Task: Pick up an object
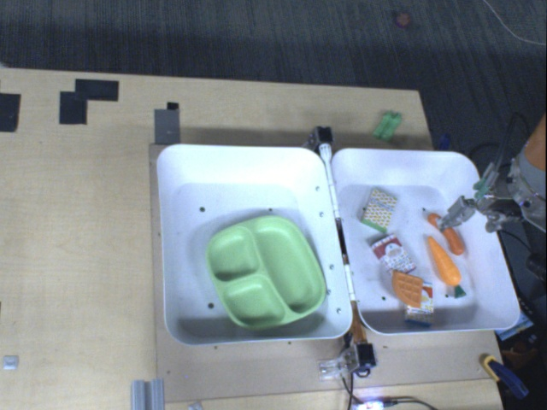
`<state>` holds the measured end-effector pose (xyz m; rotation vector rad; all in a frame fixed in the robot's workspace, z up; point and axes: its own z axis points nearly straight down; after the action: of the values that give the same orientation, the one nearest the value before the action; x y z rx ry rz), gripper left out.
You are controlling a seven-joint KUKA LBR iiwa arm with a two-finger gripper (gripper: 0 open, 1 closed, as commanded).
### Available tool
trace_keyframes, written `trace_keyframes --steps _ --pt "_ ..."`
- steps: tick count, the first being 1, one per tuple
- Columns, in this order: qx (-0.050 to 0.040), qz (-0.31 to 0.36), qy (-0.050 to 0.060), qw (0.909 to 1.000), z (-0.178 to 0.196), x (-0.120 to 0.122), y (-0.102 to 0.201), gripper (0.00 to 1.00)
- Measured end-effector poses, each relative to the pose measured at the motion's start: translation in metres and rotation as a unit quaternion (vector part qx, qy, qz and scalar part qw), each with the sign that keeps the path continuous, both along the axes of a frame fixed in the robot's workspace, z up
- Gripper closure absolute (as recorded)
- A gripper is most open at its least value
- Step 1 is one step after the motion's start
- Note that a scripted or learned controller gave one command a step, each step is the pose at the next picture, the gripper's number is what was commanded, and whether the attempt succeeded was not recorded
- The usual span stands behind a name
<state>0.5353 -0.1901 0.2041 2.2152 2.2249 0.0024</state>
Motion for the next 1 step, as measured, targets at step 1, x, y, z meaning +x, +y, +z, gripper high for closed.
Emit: trace_keyframes --steps 1 --pt "-0.0003 0.0 -0.001 1.0 -0.1091 0.0288 -0.0139 0.0"
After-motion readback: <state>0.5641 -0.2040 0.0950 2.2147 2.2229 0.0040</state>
